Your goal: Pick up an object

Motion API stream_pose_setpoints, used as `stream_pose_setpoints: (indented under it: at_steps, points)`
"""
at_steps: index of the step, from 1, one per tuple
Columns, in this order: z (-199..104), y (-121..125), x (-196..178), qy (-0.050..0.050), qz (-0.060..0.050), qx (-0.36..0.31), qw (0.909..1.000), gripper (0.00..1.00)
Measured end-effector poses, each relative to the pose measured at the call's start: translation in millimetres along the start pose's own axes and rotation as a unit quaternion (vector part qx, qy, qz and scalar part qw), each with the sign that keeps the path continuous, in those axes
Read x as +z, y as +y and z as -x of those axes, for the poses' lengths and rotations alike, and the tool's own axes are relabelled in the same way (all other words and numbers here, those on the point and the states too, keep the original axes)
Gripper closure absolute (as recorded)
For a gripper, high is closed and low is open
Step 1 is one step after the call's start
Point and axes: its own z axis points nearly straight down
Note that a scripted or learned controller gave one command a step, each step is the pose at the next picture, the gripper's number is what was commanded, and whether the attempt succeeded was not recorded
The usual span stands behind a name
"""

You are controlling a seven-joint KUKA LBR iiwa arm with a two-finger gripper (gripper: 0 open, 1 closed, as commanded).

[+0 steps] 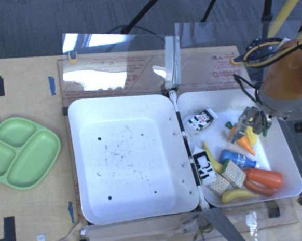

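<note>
Your gripper (251, 122) is down in the right bin (291, 155), at the frame's right, over the carrot (245, 142); whether it grips, you cannot tell. You look mid-grasp: next, lift straight and check the carrot comes along.

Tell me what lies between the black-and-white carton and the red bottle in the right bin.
Camera view: between the black-and-white carton and the red bottle lies the blue bottle.

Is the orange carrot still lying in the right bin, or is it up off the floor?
Cannot tell. The carrot sits right under the gripper, within the right bin, but this slanted view does not show whether it rests on the floor.
</note>
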Motion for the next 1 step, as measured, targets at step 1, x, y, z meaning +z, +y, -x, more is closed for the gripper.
stream_pose_setpoints:
  at_steps: [1]
  points:
    - [12.5,47.8,-74.6,0.004,-0.003,0.01,0.9999,1.0]
